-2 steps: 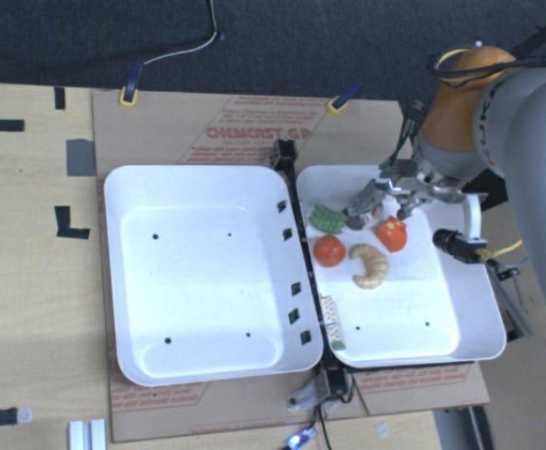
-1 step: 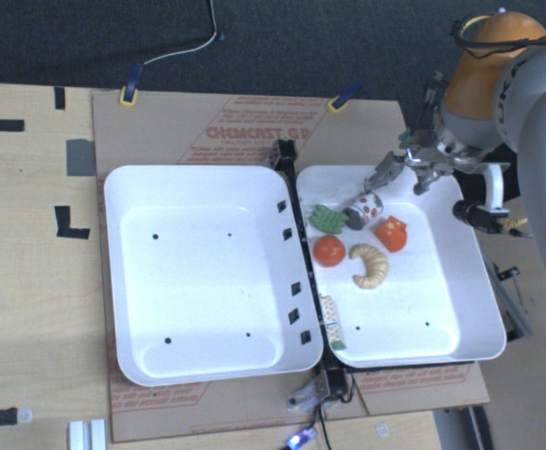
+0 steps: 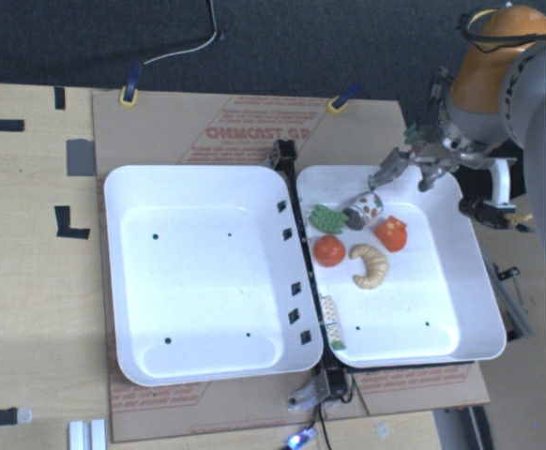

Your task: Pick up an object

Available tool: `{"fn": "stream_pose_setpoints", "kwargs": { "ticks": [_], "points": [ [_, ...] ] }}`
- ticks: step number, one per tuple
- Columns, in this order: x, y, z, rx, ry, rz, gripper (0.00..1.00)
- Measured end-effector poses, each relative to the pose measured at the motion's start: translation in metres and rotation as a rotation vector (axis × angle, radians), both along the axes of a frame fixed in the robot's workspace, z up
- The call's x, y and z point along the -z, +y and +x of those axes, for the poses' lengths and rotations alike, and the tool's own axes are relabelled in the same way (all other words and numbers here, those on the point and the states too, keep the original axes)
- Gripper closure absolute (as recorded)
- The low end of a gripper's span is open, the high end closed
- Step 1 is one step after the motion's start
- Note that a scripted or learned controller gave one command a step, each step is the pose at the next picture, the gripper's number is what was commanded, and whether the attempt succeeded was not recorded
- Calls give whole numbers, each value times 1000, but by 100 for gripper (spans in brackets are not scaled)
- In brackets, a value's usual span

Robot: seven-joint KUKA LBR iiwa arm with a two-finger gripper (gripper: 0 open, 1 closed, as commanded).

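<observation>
Cardboard-covered bench (image 3: 245,129) holds two white bins. Gripper (image 3: 406,171) fingers are spread apart, grasping nothing, above the right bin's (image 3: 442,336) far edge. Just left of them lie a small patterned ball (image 3: 369,204), green toy (image 3: 327,218), tomato (image 3: 328,250), red pepper (image 3: 392,233) and croissant (image 3: 371,265).

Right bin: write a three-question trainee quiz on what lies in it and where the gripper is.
1. True or false: the croissant lies in the left bin.
2. Which item lies nearest the divider between the bins? A) the green toy B) the red pepper C) the croissant
3. Fill in: the gripper hangs over the right bin's ____ edge.

Key:
1. False; it lies in the right bin, beside the red tomato.
2. A.
3. Far; it is above the items, holding none.
</observation>
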State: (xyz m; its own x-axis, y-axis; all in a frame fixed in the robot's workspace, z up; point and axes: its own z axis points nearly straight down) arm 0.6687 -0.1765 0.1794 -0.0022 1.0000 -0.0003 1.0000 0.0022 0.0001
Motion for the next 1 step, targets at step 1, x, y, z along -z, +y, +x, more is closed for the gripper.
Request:
{"fn": "stream_pose_setpoints", "kwargs": {
  "ticks": [1],
  "points": [
    [-44, 20, 1, -1, -4, 0, 0]
  ]
}}
